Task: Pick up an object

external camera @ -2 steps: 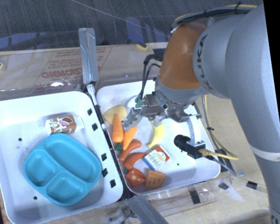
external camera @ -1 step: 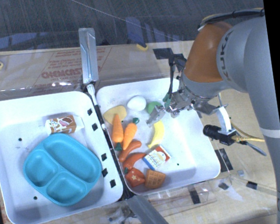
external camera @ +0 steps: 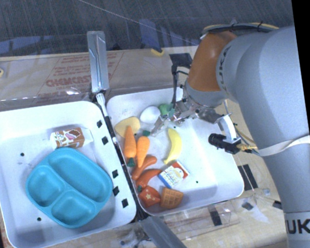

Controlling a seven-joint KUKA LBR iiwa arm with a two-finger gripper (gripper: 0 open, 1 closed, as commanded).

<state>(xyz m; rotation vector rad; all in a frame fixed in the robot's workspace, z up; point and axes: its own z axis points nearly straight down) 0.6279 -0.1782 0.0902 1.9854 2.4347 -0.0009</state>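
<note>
The pincer [external camera: 165, 120] is seen low in the right bin [external camera: 214, 178], near its far wall, reached in from the right under the grey arm [external camera: 264, 88] with its orange band. Whether the pincer is spread or pressed together cannot be told, since it is small and partly masked by the wrist. It is placed just beside a green item [external camera: 165, 109] and a white egg-like object [external camera: 149, 114], and just above the top end of a yellow banana [external camera: 173, 144].

The toy foods are gathered along the left side of the right bin. A pale yellow piece [external camera: 125, 125] is set near the divider, with two orange carrots [external camera: 136, 149] below it, side by side and touching. Further down, a red-orange piece [external camera: 146, 177], a small printed carton [external camera: 172, 176], a strawberry [external camera: 148, 196] and a waffle-patterned brown piece [external camera: 171, 197] are found close together.

In the left bin [external camera: 20, 225], a blue divided plate [external camera: 68, 186] is laid, and a small brown-and-white carton [external camera: 68, 138] is placed just beyond it. Both bins are carried by the desk [external camera: 34, 80].
</note>
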